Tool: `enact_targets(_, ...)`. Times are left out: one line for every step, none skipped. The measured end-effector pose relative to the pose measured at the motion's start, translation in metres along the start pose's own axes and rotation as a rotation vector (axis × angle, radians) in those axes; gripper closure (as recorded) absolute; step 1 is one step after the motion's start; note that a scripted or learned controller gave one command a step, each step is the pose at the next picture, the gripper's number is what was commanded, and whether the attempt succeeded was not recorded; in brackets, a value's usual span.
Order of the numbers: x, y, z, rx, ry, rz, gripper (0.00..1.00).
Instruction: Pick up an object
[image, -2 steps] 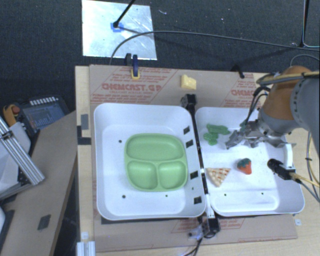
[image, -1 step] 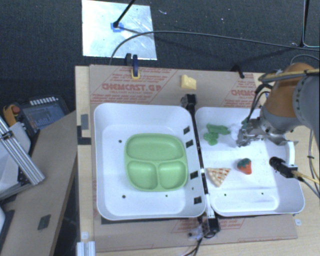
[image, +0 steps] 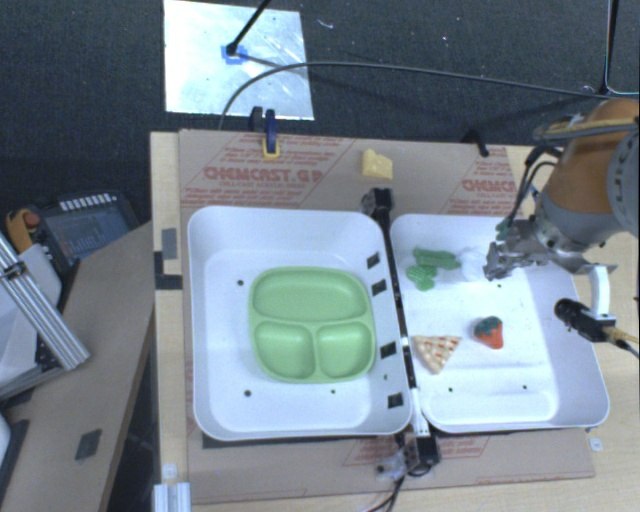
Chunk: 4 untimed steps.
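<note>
Green toy vegetable (image: 433, 264) lies just left of your gripper (image: 497, 262), whose spread you cannot tell, so a descent here could miss it entirely.

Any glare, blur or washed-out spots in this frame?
Camera view: the foil sheet at the top glares; the white floor of the right bin is near blown out; the tool is soft, its tips hard to resolve; the green tray, pizza slice and strawberry read sharply, with faint shadows.
</note>
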<state>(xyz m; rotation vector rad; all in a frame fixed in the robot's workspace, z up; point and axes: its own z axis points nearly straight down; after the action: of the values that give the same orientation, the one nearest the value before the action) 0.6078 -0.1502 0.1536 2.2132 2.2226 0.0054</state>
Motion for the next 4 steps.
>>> enact_targets(0.008, 0.0, -0.061, -0.002, 0.0, -0.001, 1.0)
enact_targets(0.008, 0.001, -0.07, 0.003, 0.001, -0.001, 1.0)
enact_targets(0.051, 0.008, -0.071, 0.004, 0.002, -0.004, 1.0)
enact_targets(0.105, 0.021, -0.078, 0.003, 0.003, -0.006, 1.0)
